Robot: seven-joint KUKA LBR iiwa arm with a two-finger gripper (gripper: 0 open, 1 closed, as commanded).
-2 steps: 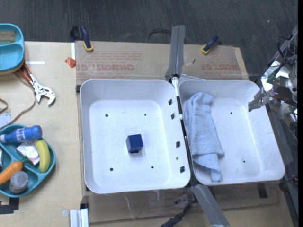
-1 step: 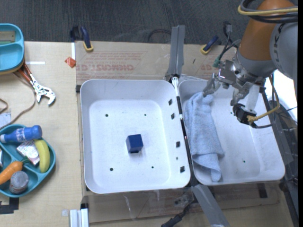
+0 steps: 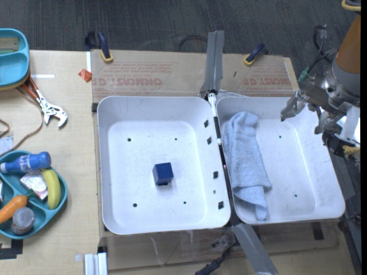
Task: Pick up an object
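Nearest the camera, the left bin (image 3: 109,171) holds a small blue cube (image 3: 163,173) on its floor, a little below centre, apart from every wall with bare white floor on all sides of it. In the right bin (image 3: 321,193), a pale blue-grey towel (image 3: 245,162) lies crumpled along the left wall, running from near the far edge down to the near corner, just beside the raised divider where the two bins meet; the rest of that bin's floor to the right is bare.

Farther back, at the right bin's far right corner, the hand (image 3: 304,114) hangs over the rim on the end of the grey arm with its orange band (image 3: 351,44). One dark finger (image 3: 288,110) points down towards the bin's far edge, but I cannot tell how far the hand is open; nothing shows between its fingers. The cube lies well apart from it, across the divider; the towel is nearer, though not touching.

On the wooden surface (image 3: 63,79) to the left sit a blue tray (image 3: 60,202) with a banana (image 3: 53,188) and a bottle (image 3: 26,162), and farther back a wrench (image 3: 50,112).
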